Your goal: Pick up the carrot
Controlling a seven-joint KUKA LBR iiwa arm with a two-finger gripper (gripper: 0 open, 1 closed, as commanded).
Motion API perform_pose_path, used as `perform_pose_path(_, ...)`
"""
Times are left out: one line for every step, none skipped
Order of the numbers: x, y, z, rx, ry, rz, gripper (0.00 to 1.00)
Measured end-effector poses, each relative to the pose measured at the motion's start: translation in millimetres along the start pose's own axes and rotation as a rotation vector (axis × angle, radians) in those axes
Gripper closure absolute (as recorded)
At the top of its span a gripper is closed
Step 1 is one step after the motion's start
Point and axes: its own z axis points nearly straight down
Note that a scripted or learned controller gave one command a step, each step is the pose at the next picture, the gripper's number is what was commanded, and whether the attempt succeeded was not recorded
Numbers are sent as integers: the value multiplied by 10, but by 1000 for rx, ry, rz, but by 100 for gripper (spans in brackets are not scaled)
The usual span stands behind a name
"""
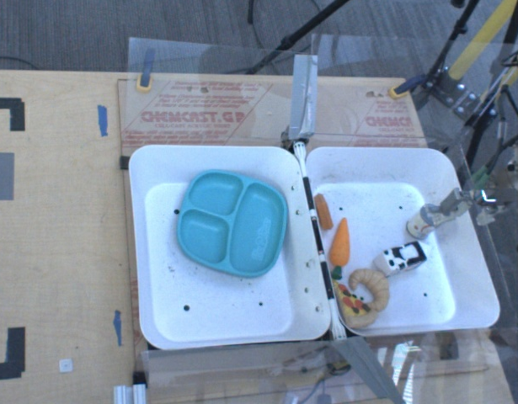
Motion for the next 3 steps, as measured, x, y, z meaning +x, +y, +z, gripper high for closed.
perform_pose_path(618, 431, 1267, 1, 0, -32, 0)
perform_pose_path(863, 342, 1690, -9, -3, -235, 0)
perform_pose_path(820, 359, 1574, -15, -8, -228, 100)
